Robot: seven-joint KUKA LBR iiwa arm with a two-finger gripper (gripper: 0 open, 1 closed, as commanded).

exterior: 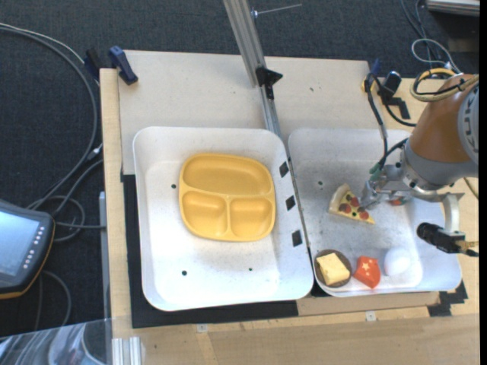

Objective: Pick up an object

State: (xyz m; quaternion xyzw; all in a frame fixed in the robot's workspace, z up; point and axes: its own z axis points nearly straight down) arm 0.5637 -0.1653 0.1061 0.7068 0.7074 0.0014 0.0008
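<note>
My end effector [371, 198] sits low at the pizza slice [351, 204] in the right bin [319, 147] (grip state I cannot tell); I should centre squarely over the slice before lifting.

bench [190, 90] carries two white bins: left [152, 226], right [319, 150], side by side.

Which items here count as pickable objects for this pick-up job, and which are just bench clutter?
Job items:
- pizza slice toy, by the gripper
- yellow block on a brown disc
- red piece
- white ball
- yellow divided plate

Lying about:
- blue clamp
- metal pole
- handheld screen
- cables
</note>
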